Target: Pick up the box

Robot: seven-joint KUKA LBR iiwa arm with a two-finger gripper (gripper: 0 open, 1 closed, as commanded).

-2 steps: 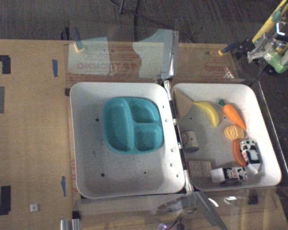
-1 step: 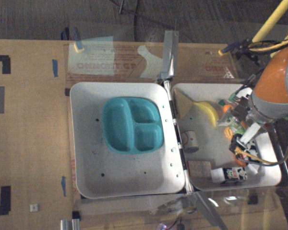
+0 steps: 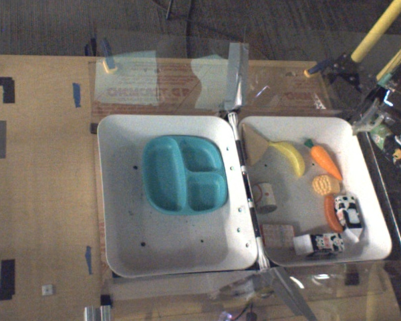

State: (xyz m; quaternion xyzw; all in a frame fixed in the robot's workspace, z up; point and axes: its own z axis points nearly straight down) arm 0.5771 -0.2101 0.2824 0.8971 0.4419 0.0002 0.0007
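Note:
The box (image 3: 277,234) is a small flat tan-pink carton. It lies in the right bin (image 3: 377,246), near the front left corner, close to the wall between the two bins. Just to its right a cow-patterned milk carton (image 3: 324,243) lies on its side, nearly touching the box. Nothing lies on top of the box.
The right bin also holds a banana (image 3: 291,156), a carrot (image 3: 325,162), an orange waffle-like piece (image 3: 325,184), a second cow-patterned carton (image 3: 349,214) and a small pale cylinder (image 3: 266,196). A teal divided plate (image 3: 184,174) sits in the left bin (image 3: 120,246). Yellow-handled clamps (image 3: 377,29) stand at the back right.

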